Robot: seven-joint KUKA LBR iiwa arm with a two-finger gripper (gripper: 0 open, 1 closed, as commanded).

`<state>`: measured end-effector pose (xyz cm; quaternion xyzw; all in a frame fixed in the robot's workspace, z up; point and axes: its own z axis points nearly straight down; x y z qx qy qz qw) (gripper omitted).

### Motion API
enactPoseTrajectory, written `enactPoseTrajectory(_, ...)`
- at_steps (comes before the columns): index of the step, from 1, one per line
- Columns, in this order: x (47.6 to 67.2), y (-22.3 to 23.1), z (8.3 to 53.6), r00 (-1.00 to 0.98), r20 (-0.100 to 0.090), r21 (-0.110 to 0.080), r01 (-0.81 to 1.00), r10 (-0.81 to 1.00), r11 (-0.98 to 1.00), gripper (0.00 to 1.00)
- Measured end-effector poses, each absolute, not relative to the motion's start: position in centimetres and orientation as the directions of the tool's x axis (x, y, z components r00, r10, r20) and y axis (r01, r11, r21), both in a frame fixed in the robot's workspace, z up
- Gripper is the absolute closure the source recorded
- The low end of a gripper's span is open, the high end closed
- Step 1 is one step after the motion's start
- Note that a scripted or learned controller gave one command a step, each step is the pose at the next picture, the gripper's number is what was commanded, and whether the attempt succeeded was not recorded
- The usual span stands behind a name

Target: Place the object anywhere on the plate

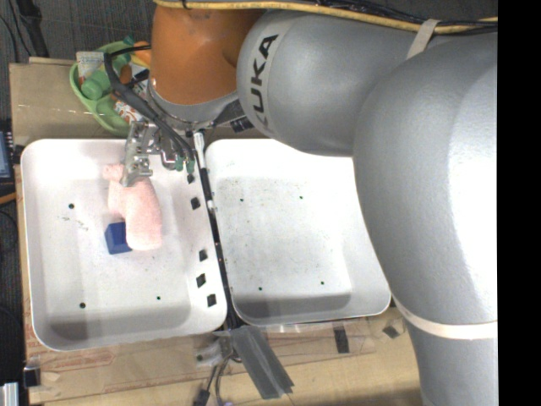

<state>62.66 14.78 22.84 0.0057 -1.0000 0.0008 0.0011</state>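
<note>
A pink soft object (pixel 142 210) lies in the left bin (pixel 59 311), stretched from the upper left down to the middle. A small blue block (pixel 117 238) rests against its lower left side. My gripper (pixel 138 161) hangs over the top of the left bin, its metal tip right at the pink object's upper end. Whether it touches or holds the pink object is hidden. A green plate (pixel 91 91) sits on the bench behind the left bin's far edge, partly covered by the arm.
The right bin (pixel 287 227) lies beside the left one, under the large grey arm (pixel 406 125). A dark divider strip (pixel 207 227) runs between the bins. Wooden bench edge shows at the front.
</note>
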Motion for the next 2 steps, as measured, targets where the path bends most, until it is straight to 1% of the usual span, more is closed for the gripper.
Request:
enactPoseTrajectory(1, 62.03, 20.01, 23.24, -1.0, -0.002, 0.0, -0.011, -0.011, 1.0, 1.0)
enactPoseTrajectory(2, 62.04, 20.0, 23.26, -1.0, -0.003, 0.0, -0.01, -0.01, 1.0, 0.0)
